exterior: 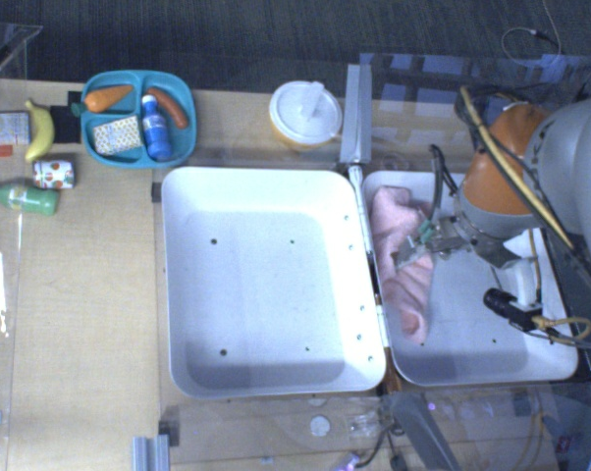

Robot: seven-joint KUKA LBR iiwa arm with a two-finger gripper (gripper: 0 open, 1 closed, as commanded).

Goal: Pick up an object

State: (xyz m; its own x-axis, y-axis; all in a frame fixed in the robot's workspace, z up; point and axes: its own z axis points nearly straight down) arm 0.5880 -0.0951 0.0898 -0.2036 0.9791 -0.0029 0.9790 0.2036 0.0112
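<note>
A pink cloth (402, 255) lies crumpled along the left side of the right bin (492, 361), stretching from the bin's back to about its middle. My gripper (420, 244) reaches in from the right and sits low over the cloth's right edge, its thin fingers pointing left at the fabric. The fingers look slightly spread, with the cloth right under them. I cannot make out any fabric pinched between them.
The left bin (266, 273) stands beside the right one. Behind the bins sit a white lidded container (305, 114) and a blue divided tray (138, 118) with toy food. A banana (40, 130), a can (54, 174) and a green bottle (21, 198) lie at the far left.
</note>
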